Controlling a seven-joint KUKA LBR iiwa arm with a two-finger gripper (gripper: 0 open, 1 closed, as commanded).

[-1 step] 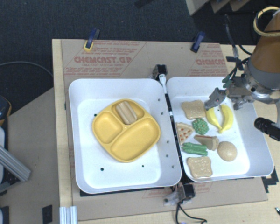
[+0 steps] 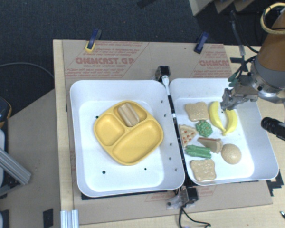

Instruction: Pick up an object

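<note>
The gripper (image 2: 229, 102) is hanging over the far part of the right bin (image 2: 265, 146), right at the far end of the banana (image 2: 223, 118). Whether it is released or clenched cannot be told from this slant, and nothing is showing between its fingers. The banana is lying immediately on the near-left side of the gripper, its long axis running far to near with a slight curve, so the coming move is likely turning on a short drop onto its far end. It looks like smooth yellow plastic, doubled into two curved pieces. Around it are sitting a tan toast slice (image 2: 196, 111), a knobbly green broccoli (image 2: 204, 128), a smooth green pea pod (image 2: 198, 151) and a rounded beige potato (image 2: 231, 154). In the left bin (image 2: 85, 141) a glossy yellow divided plate (image 2: 128, 133) is holding a hot dog (image 2: 128, 114).
</note>
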